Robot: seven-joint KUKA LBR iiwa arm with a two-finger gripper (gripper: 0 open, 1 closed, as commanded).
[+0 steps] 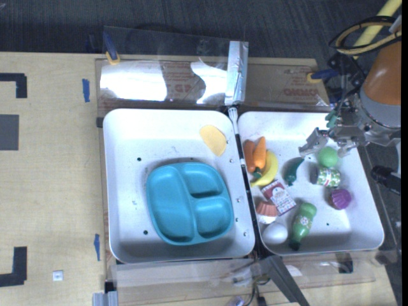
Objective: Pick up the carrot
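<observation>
The orange carrot (257,153) lies at the left edge of the right bin (366,234), resting against a yellow banana (272,169). My gripper (327,146) hangs over the right part of that bin, well to the right of the carrot and just above a light green ball (327,157). Its fingers look spread, one on each side of the ball, and nothing is held between them. The grey arm with its orange band (384,85) comes in from the upper right.
Around the gripper lie a dark green vegetable (293,169), a small can (328,177), a purple item (341,199), a green bottle (301,220), a red-and-white packet (279,197) and a white egg (275,233). The left bin (121,171) holds a blue divided plate (190,201) and a yellow piece (214,139).
</observation>
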